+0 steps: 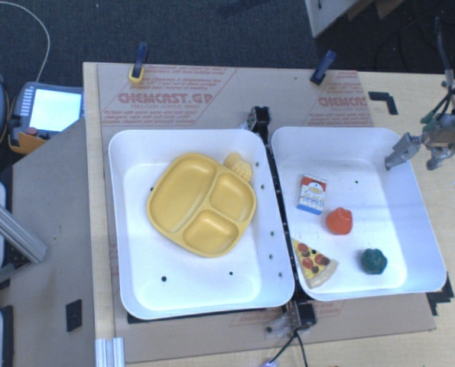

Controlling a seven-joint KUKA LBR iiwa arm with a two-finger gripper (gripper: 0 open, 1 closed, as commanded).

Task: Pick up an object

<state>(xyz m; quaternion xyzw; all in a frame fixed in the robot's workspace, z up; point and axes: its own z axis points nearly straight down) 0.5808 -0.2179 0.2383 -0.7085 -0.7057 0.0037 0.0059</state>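
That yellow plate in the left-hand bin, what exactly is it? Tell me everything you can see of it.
The yellow plate is a divided tray with rounded corners, moulded into three compartments by raised ridges. It looks like smooth, matte plastic. It lies flat and right way up, turned at a slant, on the floor of the left bin, toward the bin's upper middle. All three compartments look bare. A small yellow corn cob toy sits against its upper right rim.

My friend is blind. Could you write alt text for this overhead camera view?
A gripper hangs over the far right edge of the right white bin, which holds a small carton, toy tomato, pizza slice and green toy. The left bin holds a yellow divided plate.
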